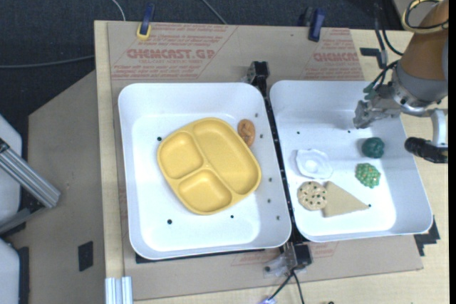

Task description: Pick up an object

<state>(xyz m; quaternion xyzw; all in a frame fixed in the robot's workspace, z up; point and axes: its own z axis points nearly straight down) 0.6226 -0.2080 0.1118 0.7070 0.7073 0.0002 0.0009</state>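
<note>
so, jaws (365, 114): low in the right bin (335, 92), near its back; could not tell if apart or together, nothing seen between them.
targets: dark green ball (372, 147) just in front; light green ball (368, 174), cookie (311, 194), wedge (345, 201), white lid (313, 163) nearer the front.
risk: a round ball likely rolled off if pinched off-centre.

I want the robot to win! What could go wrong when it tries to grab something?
1. The cookie, the tan wedge and the white piece lie close together, so a grab there might nudge a neighbour.
2. The dark green ball looks round and could roll away.
3. The gripper hangs above bare bin floor, so closing here would probably catch nothing.
</note>
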